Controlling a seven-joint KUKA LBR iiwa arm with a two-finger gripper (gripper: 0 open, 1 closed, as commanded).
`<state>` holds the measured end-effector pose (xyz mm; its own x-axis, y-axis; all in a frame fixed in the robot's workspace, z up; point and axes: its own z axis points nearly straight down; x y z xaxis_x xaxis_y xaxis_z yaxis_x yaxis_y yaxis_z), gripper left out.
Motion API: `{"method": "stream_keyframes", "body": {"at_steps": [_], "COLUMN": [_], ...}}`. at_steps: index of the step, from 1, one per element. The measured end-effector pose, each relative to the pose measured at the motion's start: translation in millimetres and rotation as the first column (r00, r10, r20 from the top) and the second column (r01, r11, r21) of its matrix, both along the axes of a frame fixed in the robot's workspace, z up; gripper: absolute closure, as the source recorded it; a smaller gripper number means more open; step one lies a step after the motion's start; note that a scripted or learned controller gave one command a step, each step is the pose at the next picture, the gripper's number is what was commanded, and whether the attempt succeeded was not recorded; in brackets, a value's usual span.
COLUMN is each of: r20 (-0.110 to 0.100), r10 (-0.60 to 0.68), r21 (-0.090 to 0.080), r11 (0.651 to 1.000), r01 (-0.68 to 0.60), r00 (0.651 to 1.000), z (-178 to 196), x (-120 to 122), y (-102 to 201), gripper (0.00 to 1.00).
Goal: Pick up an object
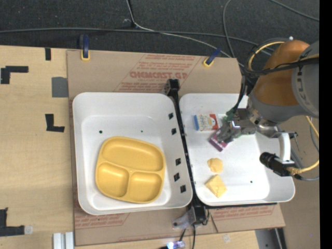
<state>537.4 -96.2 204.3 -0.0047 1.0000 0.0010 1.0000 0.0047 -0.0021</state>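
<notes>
Brown cardboard sheet (155,74) covers the wooden bench (31,139), dark carpet at 12 o'clock with black cables trailing across it; two white bins side by side on the sheet. Left bin (85,108) holds a yellow three-compartment tray (129,168), set toward 6 o'clock. Right bin (275,191) holds a small white packet with blue and red print (206,121) at 11 o'clock, a purple object (218,141) just beside it near centre, a round yellow lump (216,165) at 7 o'clock, a yellow wedge (216,186) just below that; lump and wedge near but apart. Arm (282,87) reaches in from 3 o'clock; gripper (226,134) down over the purple object, touching or nearly so; whether the jaws are spread or closed cannot be told; grasp not confirmed.
</notes>
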Motion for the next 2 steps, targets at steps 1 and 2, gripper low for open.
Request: {"method": "stream_keyframes", "body": {"at_steps": [1, 2], "r20": [-0.001, 0.001], "r10": [0.0, 0.002], "r21": [0.0, 0.0], "r11": [1.0, 1.0], "r01": [0.0, -0.002], "r00": [1.0, 1.0], "z": [-2.9, 6.5], "x": [-7.7, -10.2], "y": [44.3, 88.6], "gripper": [1.0, 1.0]}}
